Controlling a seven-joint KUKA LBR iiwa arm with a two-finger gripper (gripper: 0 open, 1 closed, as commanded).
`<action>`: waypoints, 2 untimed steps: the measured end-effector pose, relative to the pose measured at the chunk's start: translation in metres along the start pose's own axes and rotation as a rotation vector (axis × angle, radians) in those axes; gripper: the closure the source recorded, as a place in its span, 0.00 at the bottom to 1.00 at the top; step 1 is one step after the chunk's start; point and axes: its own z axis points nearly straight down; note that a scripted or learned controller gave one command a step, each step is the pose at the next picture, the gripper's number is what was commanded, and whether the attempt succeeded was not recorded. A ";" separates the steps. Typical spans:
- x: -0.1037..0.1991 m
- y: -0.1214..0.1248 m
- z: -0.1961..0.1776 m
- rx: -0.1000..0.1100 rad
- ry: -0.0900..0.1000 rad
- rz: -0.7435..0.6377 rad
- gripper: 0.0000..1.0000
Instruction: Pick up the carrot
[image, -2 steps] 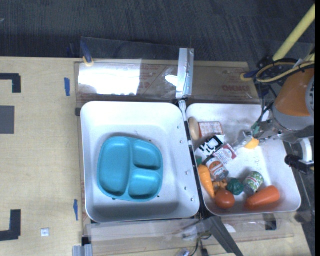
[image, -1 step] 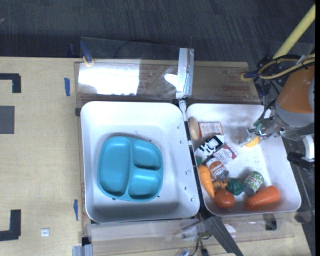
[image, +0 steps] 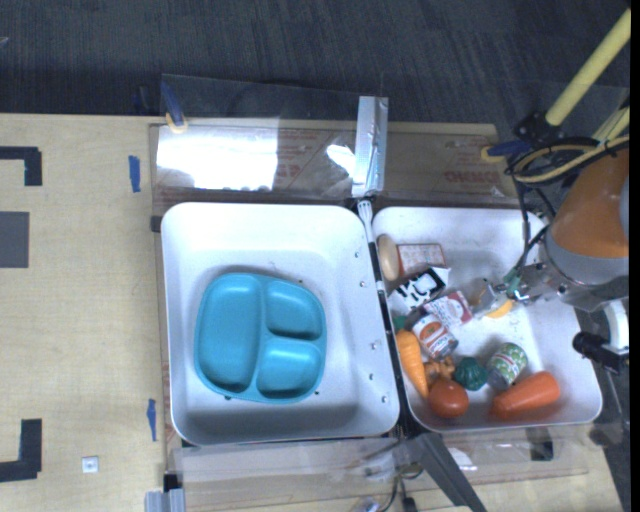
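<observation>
Currently: bins (image: 180, 330) 2 | blue tray (image: 262, 336) 1 | carrots (image: 411, 362) 2 | tomato (image: 448, 397) 1

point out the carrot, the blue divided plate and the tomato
carrot (image: 526, 394), camera view, middle of its orange body
blue divided plate (image: 232, 330), camera view, its large left compartment
tomato (image: 448, 397), camera view, centre of its red top

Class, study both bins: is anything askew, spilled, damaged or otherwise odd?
Nothing looks spilled or broken. The blue divided plate sits slightly askew in the left bin. In the right bin the toy food is heaped against the near wall, the carrot wedged at the divider under other pieces.
</observation>
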 end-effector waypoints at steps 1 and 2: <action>0.083 0.014 -0.092 0.000 0.003 0.105 1.00; 0.018 -0.007 -0.003 0.006 0.001 0.267 1.00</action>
